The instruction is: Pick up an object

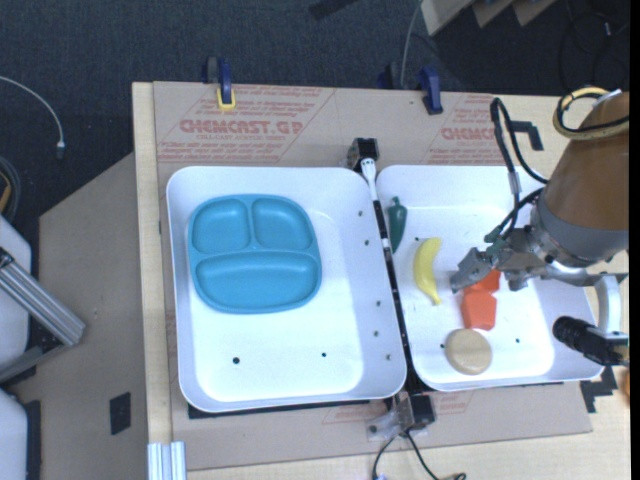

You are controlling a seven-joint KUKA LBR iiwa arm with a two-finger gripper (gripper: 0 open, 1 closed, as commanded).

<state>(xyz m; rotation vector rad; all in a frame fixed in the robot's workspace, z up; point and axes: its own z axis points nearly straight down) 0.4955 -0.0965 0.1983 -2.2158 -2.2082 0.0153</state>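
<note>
Camera view: my tool (478, 268), grip state unclear, hangs over the upright orange block (481, 306), between the top-to-bottom banana (428, 269) and tan round (468, 351).

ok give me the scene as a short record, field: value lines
left bin: blue tray
right bin: green pepper, banana, orange block, tan round thing
gripper: over the right bin, right above the orange block
grasp: cannot tell
arm: reaches in from the right
</note>
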